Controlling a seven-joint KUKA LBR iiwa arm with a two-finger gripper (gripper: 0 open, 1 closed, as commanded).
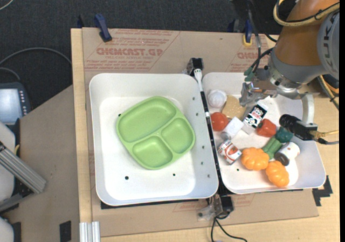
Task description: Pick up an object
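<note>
The gripper (pixel 251 94) is seen low over the back of the right bin (pixel 315 179), hanging from the grey wrist below the orange band. Whether anything is held cannot be told from this angle, since the metal of the wrist hides the tips.

Just beside the gripper, toward the front, a small black-and-white carton (pixel 256 116) lies tilted, and it is judged the likeliest thing to be taken. It is probably a light, hollow toy with flat sides; a hold across its two narrower faces would be expected to seat well, though a smooth printed skin may slip under a weak squeeze. It touches a white block (pixel 234 127) on one side and a red piece (pixel 266 128) on the other, so little room is left for a finger to pass down.

Further out, a white ball (pixel 216 97), a red tomato-like toy (pixel 219 121) and two orange pumpkin-shaped toys (pixel 254 158) are gathered; these rounded, likely rigid plastic pieces are judged prone to roll away. In the left bin (pixel 102 128) a green divided plate (pixel 156 132) lies flat.
</note>
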